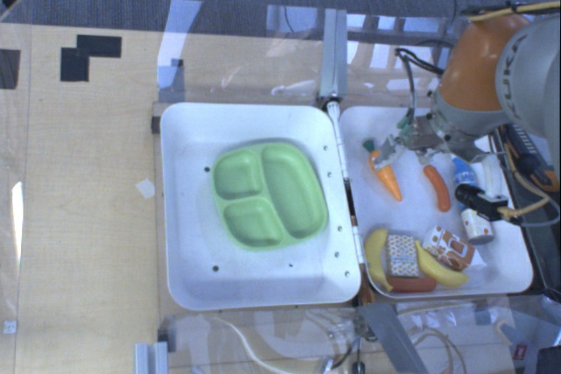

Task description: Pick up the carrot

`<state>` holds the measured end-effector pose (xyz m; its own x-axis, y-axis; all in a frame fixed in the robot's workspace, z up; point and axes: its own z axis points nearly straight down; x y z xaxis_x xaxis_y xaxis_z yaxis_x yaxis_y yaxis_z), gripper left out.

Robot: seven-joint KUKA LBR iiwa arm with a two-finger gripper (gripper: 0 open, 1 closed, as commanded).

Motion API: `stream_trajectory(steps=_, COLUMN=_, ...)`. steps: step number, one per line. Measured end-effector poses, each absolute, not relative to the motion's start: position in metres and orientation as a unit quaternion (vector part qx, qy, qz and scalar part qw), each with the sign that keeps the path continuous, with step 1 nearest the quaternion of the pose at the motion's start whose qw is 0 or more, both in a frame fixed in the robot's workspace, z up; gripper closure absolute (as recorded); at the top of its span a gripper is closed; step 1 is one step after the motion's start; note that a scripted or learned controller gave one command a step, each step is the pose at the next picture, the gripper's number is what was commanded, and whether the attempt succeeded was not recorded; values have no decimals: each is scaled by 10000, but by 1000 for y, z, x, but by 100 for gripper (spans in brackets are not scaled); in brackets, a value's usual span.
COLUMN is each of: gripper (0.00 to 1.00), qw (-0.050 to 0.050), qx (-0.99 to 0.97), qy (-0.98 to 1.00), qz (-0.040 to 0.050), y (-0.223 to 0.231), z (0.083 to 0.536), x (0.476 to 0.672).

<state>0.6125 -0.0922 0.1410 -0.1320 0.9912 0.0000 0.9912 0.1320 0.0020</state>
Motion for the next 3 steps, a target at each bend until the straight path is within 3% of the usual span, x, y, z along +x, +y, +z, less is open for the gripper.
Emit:
stream_trajectory(steps=1, gripper=0, qw=40, qx=5972, qy=8020, qz=33, y=-89, z=89, x=618)
stream_trajectory(steps=2, gripper=100, qw=59, qx=5967, qy=8024, qz=63, y=-87, z=102, x=621)
stream_trajectory(steps=3, gripper=100, qw=25, qx=6773, qy=7357, qz=21, y=-49, z=198, x=631)
